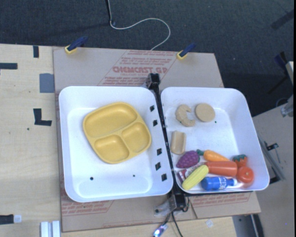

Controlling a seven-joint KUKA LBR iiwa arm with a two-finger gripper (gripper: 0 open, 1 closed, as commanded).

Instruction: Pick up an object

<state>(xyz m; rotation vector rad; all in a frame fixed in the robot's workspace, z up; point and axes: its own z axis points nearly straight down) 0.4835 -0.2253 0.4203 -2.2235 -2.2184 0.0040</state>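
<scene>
Fingers' state we could not tell. We judged step as pre-approach, nothing grasped yet. Candidates lay in right bin [237,100]: two tan pieces [186,115] near far wall, pale block [178,142] beside divider, purple grapes [188,158], corn [195,177], carrot [216,156], blue bottle [217,183] crowded at near edge. Left bin [71,132] held yellow tray [117,131]. Next move, we reckoned: descend over isolated tan piece, away from clutter
</scene>
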